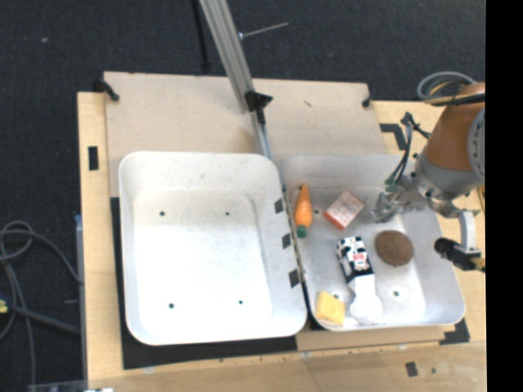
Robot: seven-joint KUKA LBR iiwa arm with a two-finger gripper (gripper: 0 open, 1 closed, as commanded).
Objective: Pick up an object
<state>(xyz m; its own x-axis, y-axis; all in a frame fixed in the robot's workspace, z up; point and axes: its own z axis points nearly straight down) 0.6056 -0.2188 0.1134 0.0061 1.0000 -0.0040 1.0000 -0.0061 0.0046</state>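
Nearest the camera in the right bin [445, 296] lie a yellow block [330, 307] and, just right of it, a white lump [365, 305]. Both sit against the near wall, probably because loose things slide to the low edge of a shallow tray. That crowding would leave little room for a finger on the near side.

A step farther in stands a black-and-white patterned piece [353, 256], touching or almost touching the white lump below it. To its right, apart from everything, is a brown disc [394, 247] lying flat; its open surroundings make it an easy approach, though a flat thing offers little to pinch.

Farther still, an orange carrot-shaped toy [303, 208] lies along the left wall of this bin, near the divide between the two bins. A pink and white box [344, 209] rests to its right, tilted, well clear of the walls. Any of these could serve as the object to pick; I judge the box or the disc the likeliest, being nearest the claw.

The left bin [204, 251] sits beside it on the desk [237, 113].

The arm [453, 141] comes in from the right, its orange band above the wrist, bent downward over the far right part of the right bin. The claw [391, 205] hangs low between box and disc; whether it is open or closed I cannot tell, and nothing is seen in it.
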